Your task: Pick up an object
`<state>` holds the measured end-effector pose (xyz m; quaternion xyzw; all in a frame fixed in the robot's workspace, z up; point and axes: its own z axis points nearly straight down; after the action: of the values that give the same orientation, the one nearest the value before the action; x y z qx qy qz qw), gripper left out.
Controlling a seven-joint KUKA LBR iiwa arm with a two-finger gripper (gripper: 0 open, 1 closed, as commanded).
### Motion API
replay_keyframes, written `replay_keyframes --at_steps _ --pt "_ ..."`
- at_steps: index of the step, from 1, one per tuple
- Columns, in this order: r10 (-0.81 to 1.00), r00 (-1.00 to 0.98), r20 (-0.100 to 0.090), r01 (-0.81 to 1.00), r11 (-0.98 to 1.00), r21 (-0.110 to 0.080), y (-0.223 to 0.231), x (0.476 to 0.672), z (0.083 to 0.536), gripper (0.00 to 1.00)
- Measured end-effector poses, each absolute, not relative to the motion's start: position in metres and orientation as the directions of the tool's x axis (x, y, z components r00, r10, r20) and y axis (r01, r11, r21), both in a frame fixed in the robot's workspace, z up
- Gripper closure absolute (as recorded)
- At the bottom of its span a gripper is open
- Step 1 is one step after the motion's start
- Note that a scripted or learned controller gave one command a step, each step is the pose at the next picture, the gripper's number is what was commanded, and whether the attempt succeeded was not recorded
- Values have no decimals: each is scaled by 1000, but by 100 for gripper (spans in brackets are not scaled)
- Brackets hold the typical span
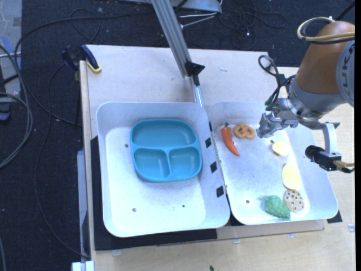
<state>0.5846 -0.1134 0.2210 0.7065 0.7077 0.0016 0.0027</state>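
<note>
A pale wooden bench [141, 72] carries two shallow white bins side by side — the left bin [113, 208] and the right bin [321, 196] — their inner rims touching near the bench's middle. Both sit toward the front edge, leaving a bare strip along the back. At the back left corner a blue and yellow clamp [89, 58] grips the edge. Dark matting [101, 239] shows under the left bin at the front left corner.
</note>
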Motion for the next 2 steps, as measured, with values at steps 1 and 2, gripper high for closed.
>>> replay_keyframes --at_steps 1,2 --pt "1000 -2 -2 1000 2 6 -115 586 264 100" --pt "1000 -3 -1 1000 3 4 -115 587 289 100"
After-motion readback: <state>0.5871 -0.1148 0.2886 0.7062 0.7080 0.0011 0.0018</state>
